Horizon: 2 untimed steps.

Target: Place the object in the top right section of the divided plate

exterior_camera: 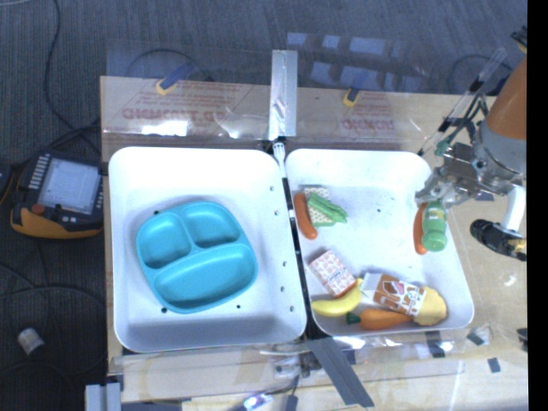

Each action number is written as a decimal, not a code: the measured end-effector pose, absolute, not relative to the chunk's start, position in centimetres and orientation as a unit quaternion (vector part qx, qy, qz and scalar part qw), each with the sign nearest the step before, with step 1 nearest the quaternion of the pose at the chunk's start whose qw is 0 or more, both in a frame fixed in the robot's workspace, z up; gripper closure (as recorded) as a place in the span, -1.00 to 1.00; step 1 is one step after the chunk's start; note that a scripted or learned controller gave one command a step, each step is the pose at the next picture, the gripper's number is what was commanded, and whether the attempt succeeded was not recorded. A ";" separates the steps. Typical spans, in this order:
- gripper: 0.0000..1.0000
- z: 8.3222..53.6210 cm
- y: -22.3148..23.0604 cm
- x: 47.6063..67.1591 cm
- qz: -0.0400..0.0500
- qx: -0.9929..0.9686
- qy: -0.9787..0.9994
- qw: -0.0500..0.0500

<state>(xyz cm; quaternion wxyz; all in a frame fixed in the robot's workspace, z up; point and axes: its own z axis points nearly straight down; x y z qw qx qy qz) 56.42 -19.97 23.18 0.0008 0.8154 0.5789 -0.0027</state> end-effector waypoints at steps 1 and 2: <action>1.00 22.5 -15.3 60.3 -0.002 0.778 0.629 0.000; -1.00 22.5 -15.3 60.3 -0.002 0.778 0.629 0.000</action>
